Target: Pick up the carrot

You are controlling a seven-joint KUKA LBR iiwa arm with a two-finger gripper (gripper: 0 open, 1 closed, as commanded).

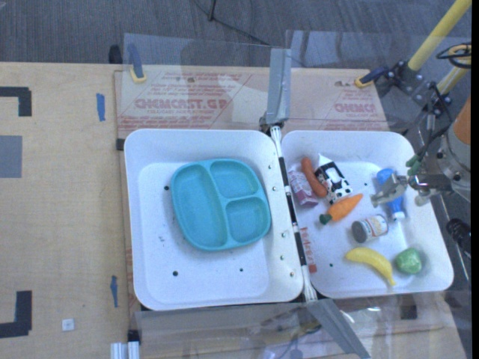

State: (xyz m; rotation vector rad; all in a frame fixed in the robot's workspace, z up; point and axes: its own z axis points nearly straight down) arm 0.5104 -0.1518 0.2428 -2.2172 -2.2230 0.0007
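Presently we list the carrot (344, 207) mid right bin (441, 279), long axis slanting up toward the hand (399, 191) (just beside, to the carrot's right); its grip state we cannot tell.

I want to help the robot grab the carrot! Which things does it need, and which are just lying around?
Needed: carrot, gripper.

Just lying around: banana, green ball, small jar, sausage, cow toy, teal plate in the other bin.

arm (456, 148) cropped at right edge, end effector (400, 189) blurred
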